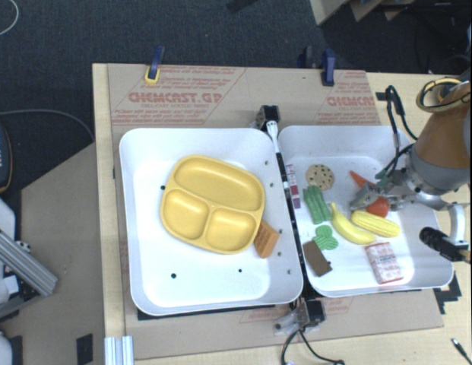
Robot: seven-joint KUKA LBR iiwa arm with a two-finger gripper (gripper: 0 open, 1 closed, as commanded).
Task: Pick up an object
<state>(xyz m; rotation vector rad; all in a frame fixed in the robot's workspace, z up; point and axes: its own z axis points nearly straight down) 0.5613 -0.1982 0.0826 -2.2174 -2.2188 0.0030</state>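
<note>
The right bin (418, 280) holds several toy foods: a round cookie (320, 176), a green pickle (317, 202), a small leafy green piece (325, 239), a brown bar (318, 260), a banana (348, 227), a yellow corn cob (375, 223), an orange carrot (359, 179), a red piece (378, 207) and a red-and-white packet (383, 262). My gripper (375, 197) is low in this bin, right over the red piece and just above the corn. The arm's orange band (447, 137) rises behind it at the right edge.
The left bin (144, 280) carries a yellow three-part plate (213, 202) with a brown wafer (266, 240) leaning at its lower right rim. A black cable runs along the divider between the bins. Blue clamps hold the board at the back.
</note>
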